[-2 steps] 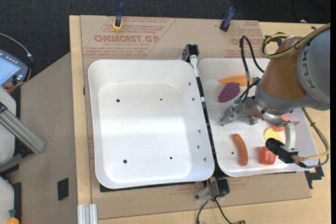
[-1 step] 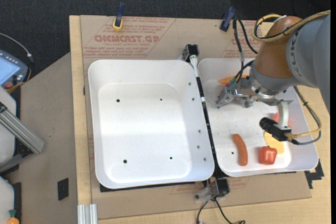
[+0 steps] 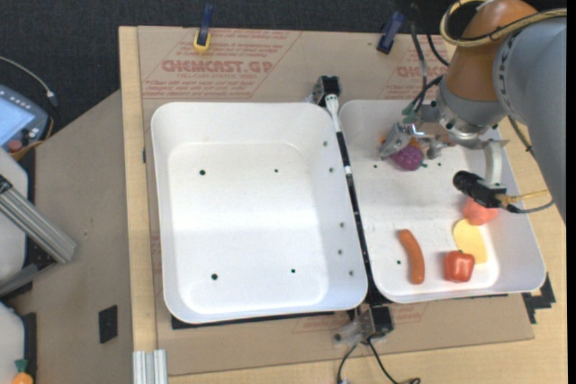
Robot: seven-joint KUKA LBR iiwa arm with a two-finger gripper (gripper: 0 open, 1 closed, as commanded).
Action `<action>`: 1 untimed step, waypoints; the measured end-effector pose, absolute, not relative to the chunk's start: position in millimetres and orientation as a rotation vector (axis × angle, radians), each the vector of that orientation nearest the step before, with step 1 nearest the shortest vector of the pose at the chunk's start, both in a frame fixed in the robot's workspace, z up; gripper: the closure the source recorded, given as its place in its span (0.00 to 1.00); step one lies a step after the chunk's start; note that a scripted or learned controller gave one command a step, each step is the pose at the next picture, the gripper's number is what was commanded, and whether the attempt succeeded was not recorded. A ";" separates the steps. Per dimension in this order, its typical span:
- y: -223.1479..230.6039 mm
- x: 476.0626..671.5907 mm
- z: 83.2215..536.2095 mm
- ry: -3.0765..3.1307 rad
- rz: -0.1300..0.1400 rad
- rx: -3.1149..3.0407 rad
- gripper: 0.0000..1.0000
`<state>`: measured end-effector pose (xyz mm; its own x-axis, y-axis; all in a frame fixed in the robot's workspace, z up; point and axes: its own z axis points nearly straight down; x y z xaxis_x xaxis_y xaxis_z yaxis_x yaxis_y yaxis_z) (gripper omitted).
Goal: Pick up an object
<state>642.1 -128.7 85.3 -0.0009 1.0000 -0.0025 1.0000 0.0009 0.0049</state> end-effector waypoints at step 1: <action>-127.4 641.0 95.7 2.220 0.003 2.217 1.00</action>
<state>641.0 -127.4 95.7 -0.0011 1.0000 -0.0015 1.0000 0.0011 0.0041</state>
